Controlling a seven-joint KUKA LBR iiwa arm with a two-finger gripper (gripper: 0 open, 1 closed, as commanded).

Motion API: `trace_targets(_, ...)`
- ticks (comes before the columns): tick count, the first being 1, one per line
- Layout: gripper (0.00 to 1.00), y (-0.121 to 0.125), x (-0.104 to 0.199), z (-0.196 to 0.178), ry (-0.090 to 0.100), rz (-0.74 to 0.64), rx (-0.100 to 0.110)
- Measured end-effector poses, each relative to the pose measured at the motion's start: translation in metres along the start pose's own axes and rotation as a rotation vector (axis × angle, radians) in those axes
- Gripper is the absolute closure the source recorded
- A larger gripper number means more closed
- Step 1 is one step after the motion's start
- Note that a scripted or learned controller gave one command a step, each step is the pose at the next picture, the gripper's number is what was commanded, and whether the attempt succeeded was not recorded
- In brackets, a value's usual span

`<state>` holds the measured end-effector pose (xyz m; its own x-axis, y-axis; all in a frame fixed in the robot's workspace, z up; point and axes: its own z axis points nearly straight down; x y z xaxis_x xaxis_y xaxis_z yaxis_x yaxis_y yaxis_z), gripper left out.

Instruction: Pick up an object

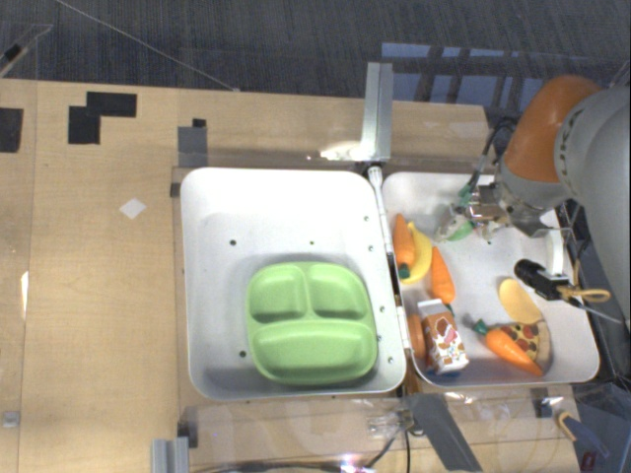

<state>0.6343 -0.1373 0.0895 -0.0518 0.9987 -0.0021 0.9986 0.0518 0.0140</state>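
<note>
My gripper (pixel 477 211) hangs over the back of the right bin (pixel 582 363), reaching in from the right. Just left of its tip is a small pale green and white thing (pixel 455 230); I cannot tell whether it is held or lies on the bin floor. Along the bin's left side lie an orange carrot (pixel 402 244), a yellow banana (pixel 421 259) and a second orange piece (pixel 442 277). Near the front stands a small milk carton (pixel 444 338). To its right lie a carrot with a green top (pixel 508 344) and a pizza slice (pixel 524 308).
The left bin (pixel 227 215) holds a green divided plate (pixel 311 323) towards its front. A metal post (pixel 379 116) rises behind the wall between the two bins. Wooden bench surface spreads to the left.
</note>
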Motion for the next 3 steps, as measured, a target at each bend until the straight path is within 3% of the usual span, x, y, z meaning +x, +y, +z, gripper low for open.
trace_targets(1, 0.00, 0.019, 0.069, -0.097, 0.003, -0.251, 0.008)
trace_targets(2, 0.00, 0.041, 0.063, -0.096, 0.002, -0.041, 0.008)
trace_targets(3, 0.00, 0.027, 0.052, -0.007, 0.001, -0.009, 0.008)
